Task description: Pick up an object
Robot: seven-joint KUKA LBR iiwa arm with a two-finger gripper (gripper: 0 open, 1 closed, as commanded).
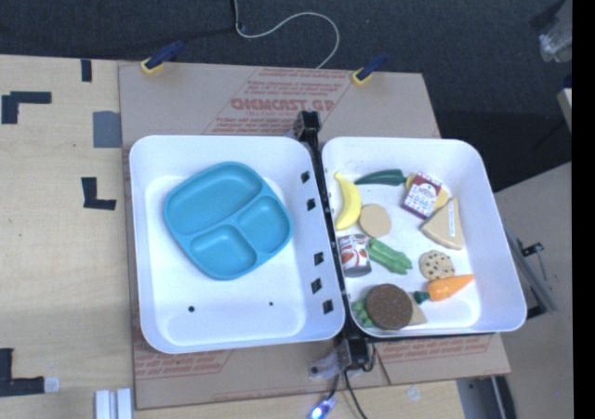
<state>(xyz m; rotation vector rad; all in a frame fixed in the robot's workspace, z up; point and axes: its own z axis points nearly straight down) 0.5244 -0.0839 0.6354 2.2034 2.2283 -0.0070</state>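
The right bin (483, 187) holds several toy foods. A yellow banana (348, 201) lies at its left, with a green pepper (380, 177) above it and a tan round cookie (376, 220) beside it. A red carton (421, 194) and a sandwich wedge (446, 225) lie to the right. Lower down are a small can (354, 255), a green pea pod (390, 255), a chip cookie (435, 265), an orange carrot (450, 287) and a brown burger (389, 307). The left bin (149, 222) holds a blue divided plate (228, 219).
Both bins rest on a brown cardboard sheet (270, 101) clamped at the back by two clips (162, 57). A white cable (279, 27) loops behind it. The black divider (319, 222) runs between the bins.
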